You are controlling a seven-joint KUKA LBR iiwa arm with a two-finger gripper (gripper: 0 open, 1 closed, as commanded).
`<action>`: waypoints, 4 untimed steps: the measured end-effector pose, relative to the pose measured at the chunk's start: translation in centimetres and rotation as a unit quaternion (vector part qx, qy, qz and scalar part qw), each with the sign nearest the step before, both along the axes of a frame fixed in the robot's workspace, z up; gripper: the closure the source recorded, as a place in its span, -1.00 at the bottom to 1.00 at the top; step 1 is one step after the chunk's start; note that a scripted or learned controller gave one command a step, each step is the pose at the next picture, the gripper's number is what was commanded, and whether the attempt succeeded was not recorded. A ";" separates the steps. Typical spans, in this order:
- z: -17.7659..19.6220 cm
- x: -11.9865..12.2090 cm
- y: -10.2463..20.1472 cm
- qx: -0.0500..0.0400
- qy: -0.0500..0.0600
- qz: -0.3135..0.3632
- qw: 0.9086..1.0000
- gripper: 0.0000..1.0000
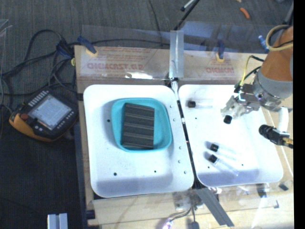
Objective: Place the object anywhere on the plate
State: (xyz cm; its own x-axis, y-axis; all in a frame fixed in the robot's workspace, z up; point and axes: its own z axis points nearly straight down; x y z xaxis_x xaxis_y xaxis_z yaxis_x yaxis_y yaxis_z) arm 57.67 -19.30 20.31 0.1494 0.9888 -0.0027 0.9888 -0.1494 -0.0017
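A blue plate (164,128) lies in the left bin (100,166), and a dark ribbed block (138,125) rests flat on it. Clear vials with black caps lie in the right bin (252,168): one (191,103) near the back left corner and two (212,148) (211,159) side by side toward the front. My gripper (234,109) hangs over the right bin's back right part, well apart from the plate. A small black cap-like tip (227,119) shows at its lower end; whether that is a held vial is unclear.
A metal divider (183,128) runs between the two bins. A cardboard wall (128,66) stands behind them. On the floor at the far left a teach pendant (45,113) lies with its cables.
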 end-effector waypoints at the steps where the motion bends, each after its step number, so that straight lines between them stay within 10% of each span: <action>1: 0.4 -2.8 7.5 0.001 0.000 0.123 0.992 1.00; 2: 0.4 -2.8 7.5 0.001 0.000 0.123 0.992 -1.00; 4: 0.3 -6.8 1.6 0.001 0.000 0.137 0.991 -1.00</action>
